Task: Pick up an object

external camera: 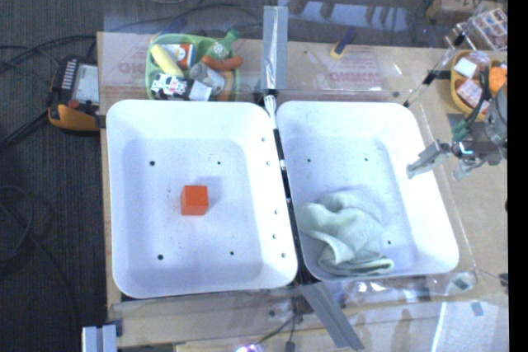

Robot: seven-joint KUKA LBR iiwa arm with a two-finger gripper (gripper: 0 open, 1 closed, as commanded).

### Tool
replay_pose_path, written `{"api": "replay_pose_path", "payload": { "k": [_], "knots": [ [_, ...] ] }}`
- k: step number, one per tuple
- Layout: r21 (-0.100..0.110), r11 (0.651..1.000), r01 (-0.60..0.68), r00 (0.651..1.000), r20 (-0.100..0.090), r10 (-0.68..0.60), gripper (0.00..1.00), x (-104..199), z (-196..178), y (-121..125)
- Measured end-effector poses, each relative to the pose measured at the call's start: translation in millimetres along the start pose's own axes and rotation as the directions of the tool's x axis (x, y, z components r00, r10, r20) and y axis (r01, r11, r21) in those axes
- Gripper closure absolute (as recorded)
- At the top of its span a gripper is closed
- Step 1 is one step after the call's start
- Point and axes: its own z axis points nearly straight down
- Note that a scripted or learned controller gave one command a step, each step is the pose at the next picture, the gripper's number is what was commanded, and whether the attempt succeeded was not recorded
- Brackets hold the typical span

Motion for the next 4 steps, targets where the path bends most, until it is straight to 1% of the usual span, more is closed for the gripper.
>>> {"api": "replay_pose_path", "payload": {
  "k": [1, 2, 3, 4],
  "knots": [
    [0.002, 0.969, -0.246, 0.969, 0.0, 0.246, 0.0, 59, 85, 23],
    [0.001, 0.975, -0.221, 0.975, 0.001, 0.221, 0.0, 68, 83, -19],
    [0.001, 0.975, -0.221, 0.975, 0.0, 0.221, 0.0, 68, 83, -19],
    [0.002, 0.984, -0.179, 0.984, 0.0, 0.179, 0.0, 90, 92, 31]
  ]
}}
